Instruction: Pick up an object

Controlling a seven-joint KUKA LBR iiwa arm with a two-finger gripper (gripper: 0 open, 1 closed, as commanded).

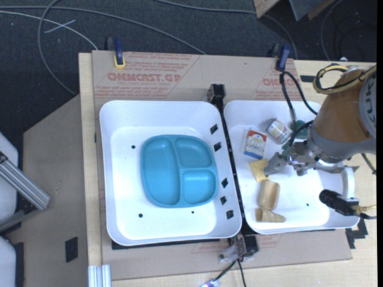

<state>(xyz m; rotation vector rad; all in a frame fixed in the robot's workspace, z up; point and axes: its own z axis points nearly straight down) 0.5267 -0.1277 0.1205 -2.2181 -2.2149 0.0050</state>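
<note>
Reaching in from the right, the pincer (279,164) hangs apart over the right bin (311,211).

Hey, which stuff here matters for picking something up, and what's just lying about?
For the job:
gripper
small carton
silver can
yellow block
tan pieces
right bin

Lying about:
blue divided plate
left bin
blue clamps
cables

A divided plate (178,170) lies in the left bin (114,178); small items crowd the right bin (311,211).
</note>
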